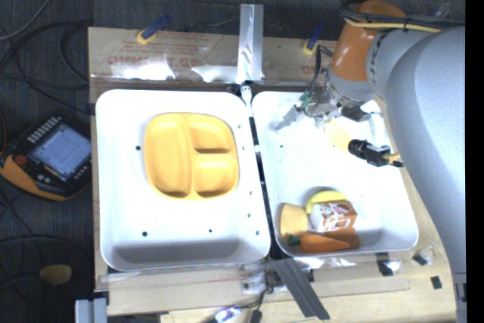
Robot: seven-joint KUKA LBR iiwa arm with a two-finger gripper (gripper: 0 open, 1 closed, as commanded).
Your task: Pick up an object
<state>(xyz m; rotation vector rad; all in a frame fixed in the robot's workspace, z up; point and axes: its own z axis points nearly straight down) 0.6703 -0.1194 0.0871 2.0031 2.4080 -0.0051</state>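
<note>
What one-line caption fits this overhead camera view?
Robot gripper hovers in the right bin above piled toy food; yellow tray fills the left bin.

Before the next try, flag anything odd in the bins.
Nothing spilled or broken. The yellow tray sits slightly askew in the left bin. The food items are crowded into the right bin's near corner, far from the tool.

We make out faint red printing on the cardboard sheet (151, 57) behind the left bin, but its letters are too blurred to read. The small orange-and-white carton (334, 217) in the right bin carries markings too small to tell. The handheld pendant's screen (59, 150) shows nothing legible.
</note>
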